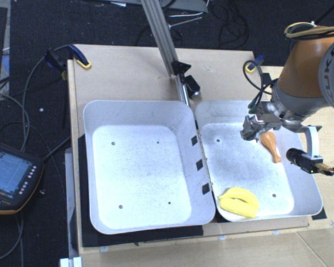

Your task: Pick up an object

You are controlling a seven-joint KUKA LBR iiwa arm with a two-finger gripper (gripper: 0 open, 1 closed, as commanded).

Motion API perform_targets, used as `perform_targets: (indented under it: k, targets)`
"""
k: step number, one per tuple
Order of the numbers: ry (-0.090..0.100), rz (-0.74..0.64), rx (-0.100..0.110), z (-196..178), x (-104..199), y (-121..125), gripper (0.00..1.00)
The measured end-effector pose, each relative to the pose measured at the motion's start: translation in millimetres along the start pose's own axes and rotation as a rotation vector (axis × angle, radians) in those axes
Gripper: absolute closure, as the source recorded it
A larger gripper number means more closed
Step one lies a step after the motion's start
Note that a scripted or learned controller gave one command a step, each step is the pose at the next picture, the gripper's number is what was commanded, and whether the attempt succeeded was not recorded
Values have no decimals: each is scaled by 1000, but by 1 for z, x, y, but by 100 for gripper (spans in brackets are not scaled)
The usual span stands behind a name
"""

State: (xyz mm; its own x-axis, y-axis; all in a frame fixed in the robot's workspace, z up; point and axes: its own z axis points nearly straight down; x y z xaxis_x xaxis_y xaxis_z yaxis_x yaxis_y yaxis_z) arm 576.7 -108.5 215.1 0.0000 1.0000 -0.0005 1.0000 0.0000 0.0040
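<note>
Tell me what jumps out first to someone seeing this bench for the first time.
The grey arm with its orange band reaches in from the right, its gripper low over the far part of the right bin. An orange, carrot-like object lies just beside the gripper, and a bright yellow object sits at that bin's near edge. The left bin lies alongside.

Even, diffuse light from above leaves both white bins [139, 166] bright and slightly washed out, with only soft, faint shadows along their walls. The dark floor [28, 32] around the pale bench [128, 77] falls off into murk, so cables there read poorly. The picture is mildly grainy and soft, and the arm [312, 65] looks a little smeared at its edges.
</note>
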Motion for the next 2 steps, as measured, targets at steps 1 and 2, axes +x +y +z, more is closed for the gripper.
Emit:
perform_targets:
  k: [1,2]
  targets:
    - [0,-1,-1,-53,0,1,100]
    - [1,-4,5,-35,53,-2,100]
